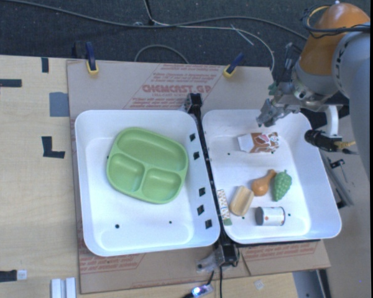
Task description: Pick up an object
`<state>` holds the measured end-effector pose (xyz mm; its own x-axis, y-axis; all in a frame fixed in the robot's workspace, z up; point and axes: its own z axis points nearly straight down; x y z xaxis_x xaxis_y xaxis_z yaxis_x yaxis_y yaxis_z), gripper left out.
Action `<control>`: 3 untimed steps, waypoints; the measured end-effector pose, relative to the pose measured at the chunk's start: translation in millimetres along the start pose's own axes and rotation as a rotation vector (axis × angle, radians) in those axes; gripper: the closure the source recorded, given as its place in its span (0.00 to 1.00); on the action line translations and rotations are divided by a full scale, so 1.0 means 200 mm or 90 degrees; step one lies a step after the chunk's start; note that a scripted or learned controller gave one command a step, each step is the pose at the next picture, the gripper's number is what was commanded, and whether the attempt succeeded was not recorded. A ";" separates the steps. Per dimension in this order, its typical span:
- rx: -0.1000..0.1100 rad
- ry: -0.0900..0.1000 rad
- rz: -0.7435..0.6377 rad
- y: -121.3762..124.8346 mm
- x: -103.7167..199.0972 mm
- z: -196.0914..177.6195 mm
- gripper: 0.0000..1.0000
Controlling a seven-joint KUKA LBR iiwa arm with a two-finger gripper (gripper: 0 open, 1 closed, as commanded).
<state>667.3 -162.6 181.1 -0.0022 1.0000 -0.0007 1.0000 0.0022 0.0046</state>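
The gripper (265,120) hangs just at one o'clock of the packet (259,143) in the right bin (320,185); its opening I cannot tell. Descending off-centre, it could nudge the flat packet aside and close on nothing.

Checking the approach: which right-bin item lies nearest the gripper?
The white-and-brown packet, just below the gripper; the other items lie toward the bin's front.
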 end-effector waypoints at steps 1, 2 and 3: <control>0.002 0.001 0.000 0.00 0.01 -0.12 1.00; 0.005 0.001 -0.001 -0.14 0.24 -0.10 1.00; 0.005 0.001 -0.002 -0.21 0.50 -0.07 1.00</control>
<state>625.3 -62.5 194.9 -0.0047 1.0000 0.0007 1.0000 0.0047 -0.0036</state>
